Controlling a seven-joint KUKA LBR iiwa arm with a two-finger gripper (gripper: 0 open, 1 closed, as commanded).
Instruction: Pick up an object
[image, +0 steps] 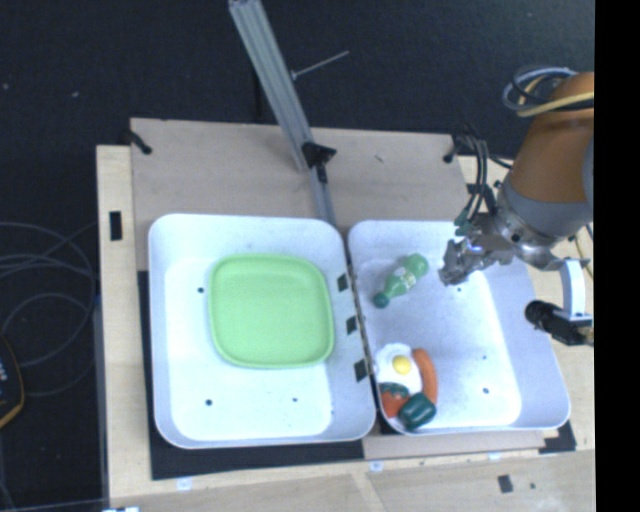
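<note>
In the right bin (500, 400) a small green bottle (400, 278) lies on its side near the far left corner. At the bin's near left corner sits a cluster of toy food: a fried egg (397, 364), an orange carrot (427, 371), a red piece (392, 402) and a dark green piece (418, 410). My gripper (455, 268) hangs above the right bin's far part, just right of the bottle and apart from it. Nothing shows between its fingers.
The left bin (180, 300) holds a light green square plate (270, 310). A grey metal pole (285, 95) slants from the top of the view down to the divider between the bins. The arm's orange band (555, 150) is at the far right.
</note>
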